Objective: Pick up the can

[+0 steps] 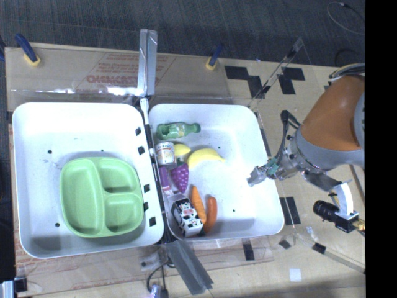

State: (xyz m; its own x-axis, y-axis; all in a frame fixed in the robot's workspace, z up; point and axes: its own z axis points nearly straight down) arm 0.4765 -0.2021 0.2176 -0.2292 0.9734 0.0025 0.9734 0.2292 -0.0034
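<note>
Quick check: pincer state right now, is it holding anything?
Pincer: over the right bin's right edge, well apart from the can; nothing between its fingers; open or closed cannot be told.

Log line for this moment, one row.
gripper: over right bin's right side | can: at left wall, beside bottle, untouched | status: not grasped

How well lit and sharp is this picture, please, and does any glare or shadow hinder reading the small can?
Camera view: even overhead light, soft shadows along the right white bin's walls; faint glare on the clear plastic sheet behind; the small labelled can is soft and low in detail; the gripper at the bin's right rim is slightly blurred.
</note>
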